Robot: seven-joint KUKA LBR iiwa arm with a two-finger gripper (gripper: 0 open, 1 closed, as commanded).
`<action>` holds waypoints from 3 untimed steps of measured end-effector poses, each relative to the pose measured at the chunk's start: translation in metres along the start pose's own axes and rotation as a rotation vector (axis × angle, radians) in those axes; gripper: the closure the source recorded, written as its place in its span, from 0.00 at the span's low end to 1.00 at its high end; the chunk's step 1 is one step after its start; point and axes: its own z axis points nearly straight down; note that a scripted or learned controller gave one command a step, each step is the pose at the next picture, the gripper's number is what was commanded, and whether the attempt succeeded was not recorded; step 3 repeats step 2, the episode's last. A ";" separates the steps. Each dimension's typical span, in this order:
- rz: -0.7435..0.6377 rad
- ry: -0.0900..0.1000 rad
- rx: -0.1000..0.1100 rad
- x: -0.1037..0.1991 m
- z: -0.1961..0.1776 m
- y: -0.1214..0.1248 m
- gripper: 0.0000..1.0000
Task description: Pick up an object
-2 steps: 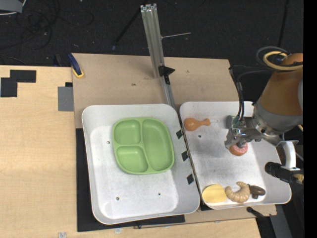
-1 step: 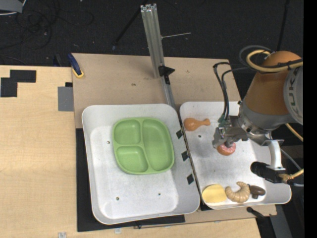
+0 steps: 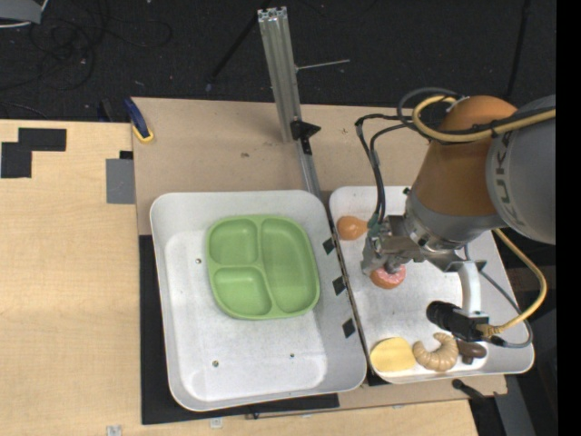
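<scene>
In the right bin [image 3: 408, 330] lie an orange ball [image 3: 349, 228] near the far left corner, a pink-red ring-shaped thing [image 3: 388, 277] in the middle, a pale yellow round piece [image 3: 392, 356] at the near edge, and a tan curled croissant-like piece [image 3: 438, 352] beside it. My gripper [image 3: 386, 263] reaches down from the right and sits directly over the pink-red thing, touching or nearly touching it. The wrist hides the fingertips.
The left bin [image 3: 186, 352] holds a green divided plate [image 3: 263, 266] with three compartments. A metal post [image 3: 283, 71] rises behind the bins. Black clips [image 3: 338, 284] line the wall between the two bins. Wooden bench surface lies to the left.
</scene>
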 end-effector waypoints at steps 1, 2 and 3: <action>0.000 0.000 -0.002 0.054 -0.013 0.006 1.00; 0.000 -0.002 0.001 0.103 -0.003 0.006 1.00; 0.000 -0.002 0.001 0.103 -0.003 0.006 1.00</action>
